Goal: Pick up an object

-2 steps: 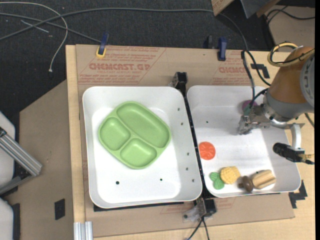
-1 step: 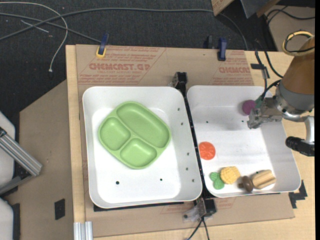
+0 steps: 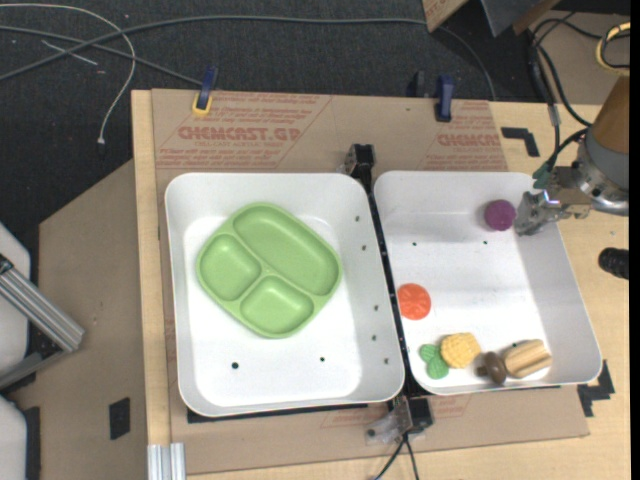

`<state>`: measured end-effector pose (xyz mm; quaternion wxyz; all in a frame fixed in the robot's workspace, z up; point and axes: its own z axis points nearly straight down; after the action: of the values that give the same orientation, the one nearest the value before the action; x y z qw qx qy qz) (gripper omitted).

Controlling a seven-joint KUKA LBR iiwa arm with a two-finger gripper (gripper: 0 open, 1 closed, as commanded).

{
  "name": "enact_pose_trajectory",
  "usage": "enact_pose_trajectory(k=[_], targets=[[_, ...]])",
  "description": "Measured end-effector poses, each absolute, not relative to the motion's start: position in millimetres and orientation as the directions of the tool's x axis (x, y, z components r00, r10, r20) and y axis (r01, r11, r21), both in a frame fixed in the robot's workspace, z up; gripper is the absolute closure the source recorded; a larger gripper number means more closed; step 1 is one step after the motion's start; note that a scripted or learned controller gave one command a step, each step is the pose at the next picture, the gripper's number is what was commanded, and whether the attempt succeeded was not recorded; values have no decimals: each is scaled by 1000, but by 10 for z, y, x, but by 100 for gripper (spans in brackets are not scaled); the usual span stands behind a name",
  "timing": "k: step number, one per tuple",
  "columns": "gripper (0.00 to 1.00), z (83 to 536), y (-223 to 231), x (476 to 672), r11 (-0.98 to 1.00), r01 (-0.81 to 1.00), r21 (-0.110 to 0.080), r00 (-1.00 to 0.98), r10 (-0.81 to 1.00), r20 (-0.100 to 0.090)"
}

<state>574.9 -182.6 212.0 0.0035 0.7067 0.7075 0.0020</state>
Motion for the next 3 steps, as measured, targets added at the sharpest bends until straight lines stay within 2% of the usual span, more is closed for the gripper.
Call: enact_pose_trajectory(k=[1, 2, 3], targets=[[100, 2618, -1828, 5761, 1, 1000, 6, -1, 1000, -2], [100, 2641, -1244, 5791, 5, 1000, 0, -5, 1000, 1], [100, 2457, -692, 5746, 5, 1000, -3, -5, 1000, 3]])
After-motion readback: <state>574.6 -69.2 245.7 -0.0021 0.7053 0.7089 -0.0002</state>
